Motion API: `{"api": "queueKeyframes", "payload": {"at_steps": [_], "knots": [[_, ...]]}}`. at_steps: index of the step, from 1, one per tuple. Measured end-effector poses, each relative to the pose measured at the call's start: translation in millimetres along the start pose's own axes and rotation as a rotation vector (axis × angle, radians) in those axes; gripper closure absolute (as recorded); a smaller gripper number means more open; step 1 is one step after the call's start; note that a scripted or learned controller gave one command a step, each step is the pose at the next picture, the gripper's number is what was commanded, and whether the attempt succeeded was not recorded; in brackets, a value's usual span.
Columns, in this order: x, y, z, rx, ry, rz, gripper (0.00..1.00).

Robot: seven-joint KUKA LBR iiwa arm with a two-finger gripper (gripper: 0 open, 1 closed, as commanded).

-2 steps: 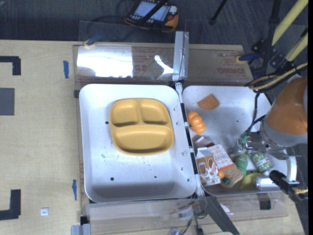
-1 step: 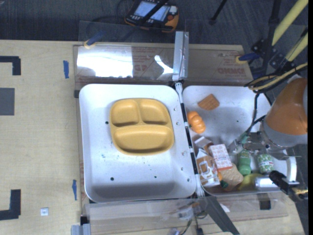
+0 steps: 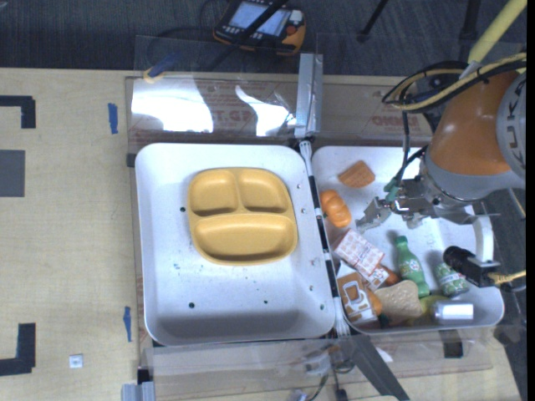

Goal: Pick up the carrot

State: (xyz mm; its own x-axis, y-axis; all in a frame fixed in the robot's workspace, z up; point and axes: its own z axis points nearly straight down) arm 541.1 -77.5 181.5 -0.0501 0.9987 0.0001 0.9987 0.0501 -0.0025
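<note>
While the hand [image 3: 374,213] hangs spread, pinching nothing, near the right bin [image 3: 493,312], I judge pickup outstanding: carrot [image 3: 336,209] lies just left, ungrasped.

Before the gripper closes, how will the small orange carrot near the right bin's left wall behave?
The small orange carrot looks like smooth, rounded plastic, so it is probably stiff and light, and may slip between the fingers. It lies close to the right white bin's left wall, so a push might roll it against that.

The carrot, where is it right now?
The carrot lies in the right bin, against its left wall, below the orange wedge and above the red-and-white packet, left of the gripper.
</note>
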Motion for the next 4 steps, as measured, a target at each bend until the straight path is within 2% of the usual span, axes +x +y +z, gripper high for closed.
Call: {"api": "queueKeyframes", "payload": {"at_steps": [1, 2, 3, 4], "knots": [[38, 58, 0, -0.002, -0.001, -0.179, 0.0], [31, 34, 0, 0.003, 0.002, -0.398, 0.0], [31, 81, -1, -0.004, -0.002, -0.634, 0.0], [50, 39, -1, 0.001, 0.002, -0.573, 0.0]]}}
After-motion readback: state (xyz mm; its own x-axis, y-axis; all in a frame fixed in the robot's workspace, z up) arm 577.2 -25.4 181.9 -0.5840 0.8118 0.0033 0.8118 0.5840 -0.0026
